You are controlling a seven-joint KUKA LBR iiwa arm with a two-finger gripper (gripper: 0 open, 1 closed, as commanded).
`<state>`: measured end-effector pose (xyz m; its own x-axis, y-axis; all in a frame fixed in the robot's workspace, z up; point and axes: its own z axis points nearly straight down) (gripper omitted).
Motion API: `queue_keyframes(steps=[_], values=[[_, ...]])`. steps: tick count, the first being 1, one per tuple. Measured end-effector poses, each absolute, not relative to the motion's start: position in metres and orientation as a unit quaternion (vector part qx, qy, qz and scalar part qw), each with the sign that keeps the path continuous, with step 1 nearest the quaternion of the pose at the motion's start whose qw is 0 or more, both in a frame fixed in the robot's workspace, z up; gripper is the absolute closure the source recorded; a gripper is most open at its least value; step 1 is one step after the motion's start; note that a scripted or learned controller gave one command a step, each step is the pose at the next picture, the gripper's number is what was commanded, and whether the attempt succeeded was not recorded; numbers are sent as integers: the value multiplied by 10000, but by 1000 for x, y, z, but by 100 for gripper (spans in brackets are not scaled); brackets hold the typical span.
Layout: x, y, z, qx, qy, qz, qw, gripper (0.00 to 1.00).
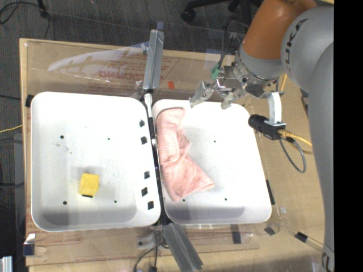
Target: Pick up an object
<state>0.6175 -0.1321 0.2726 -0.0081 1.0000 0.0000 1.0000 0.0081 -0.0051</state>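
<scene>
**Bright, even overhead light, mild softness**

Light falls from above, strong on the two shallow white plastic bins (85, 103), whose floors look nearly washed out. Soft grey shadows gather along their near walls. The clear plastic sheet (91, 61) behind them carries pale glare streaks. The dark carpet floor (85, 10) stays dim, and detail is slightly soft throughout

two bins sat side by side on the bench (85, 61). left bin (57, 109) held a block (89, 185) near its front. right bin (238, 152) held a cloth (178, 157) along its left wall. gripper (212, 99) hung over the right bin's back rim, apart from the cloth.
</scene>
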Motion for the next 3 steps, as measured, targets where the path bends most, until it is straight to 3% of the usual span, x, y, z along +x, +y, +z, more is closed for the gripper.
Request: queue_keyframes(steps=[1,2,3], values=[[618,-131,282,-7022,-7120,25,29,100],[622,-121,155,-6138,-7894,16,23,100],[587,-111,93,-5332,-8460,-3,0,100]])
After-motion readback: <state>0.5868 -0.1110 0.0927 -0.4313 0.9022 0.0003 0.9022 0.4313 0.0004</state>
